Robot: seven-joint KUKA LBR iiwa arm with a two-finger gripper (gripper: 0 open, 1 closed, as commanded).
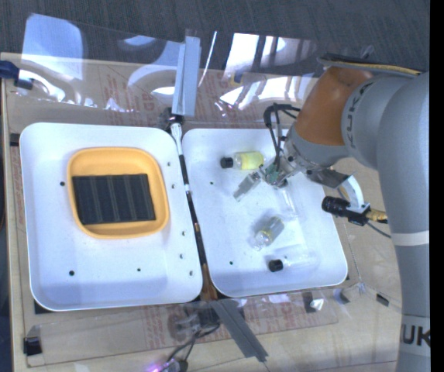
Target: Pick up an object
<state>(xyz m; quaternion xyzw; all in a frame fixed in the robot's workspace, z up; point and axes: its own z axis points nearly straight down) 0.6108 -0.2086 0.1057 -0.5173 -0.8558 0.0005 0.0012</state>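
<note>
Claw (274, 175) low in right bin (326, 266), finger state unclear; yellow-capped bottle (246, 160) just beside, small jar (266, 230) near front edge.

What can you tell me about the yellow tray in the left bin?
The yellow tray is a rounded rectangle, plastic by its look, with a raised orange-yellow rim around a dark ribbed inset of four panels. It lies flat in the upper middle of the left bin, resting on the bin's white floor, and nothing else touches it.

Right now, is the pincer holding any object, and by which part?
It cannot be told. The pincer is low in the right bin, beside the yellow bottle.
</note>
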